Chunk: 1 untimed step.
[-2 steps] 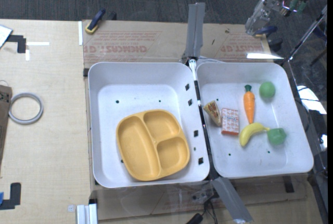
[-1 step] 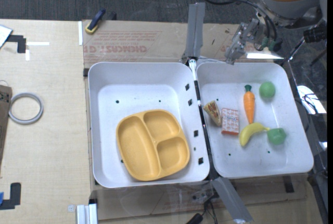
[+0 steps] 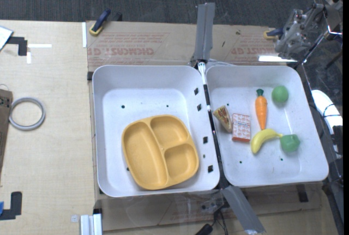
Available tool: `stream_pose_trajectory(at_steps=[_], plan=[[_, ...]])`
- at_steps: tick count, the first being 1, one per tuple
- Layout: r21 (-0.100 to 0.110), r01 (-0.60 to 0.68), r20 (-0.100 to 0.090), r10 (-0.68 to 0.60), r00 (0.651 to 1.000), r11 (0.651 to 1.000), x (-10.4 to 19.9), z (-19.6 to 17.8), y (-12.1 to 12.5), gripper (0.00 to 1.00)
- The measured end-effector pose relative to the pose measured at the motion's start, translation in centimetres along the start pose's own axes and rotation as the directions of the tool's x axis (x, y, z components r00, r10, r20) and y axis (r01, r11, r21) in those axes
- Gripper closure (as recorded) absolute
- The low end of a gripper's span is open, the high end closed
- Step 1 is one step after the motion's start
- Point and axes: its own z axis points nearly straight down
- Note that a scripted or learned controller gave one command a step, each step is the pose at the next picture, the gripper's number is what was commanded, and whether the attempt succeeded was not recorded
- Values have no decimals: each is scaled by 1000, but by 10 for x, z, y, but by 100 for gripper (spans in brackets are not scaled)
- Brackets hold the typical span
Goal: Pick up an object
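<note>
Nearest the camera, a yellow divided plate is seen lying in the left bin, with three compartments and nothing on it. In the right bin the candidate objects are clustered: a banana is set beside a green pepper-like toy, a carrot is laid just above the banana, a green ball-like fruit is placed near the carrot's top, and a small red-and-white packet is found beside a wedge-shaped sandwich-like piece.

The gripper is held well apart from all of these, beyond the far right corner of the right bin (whether its fingers are spread or closed cannot be told at this size), and nothing is seen held in it.

Risk is judged to come mainly from crowding. The banana, carrot and pepper are packed so closely that a neighbour may be nudged or two things pinched at once. The round green fruit may be squeezed out sideways. The flat packet may be missed entirely if the fingers are closed above it.
</note>
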Motion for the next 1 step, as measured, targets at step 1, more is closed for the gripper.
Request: stream_pose_trajectory(at_steps=[1], plan=[[-1, 220, -2, -220, 975, 975, 3, 107, 7, 100]])
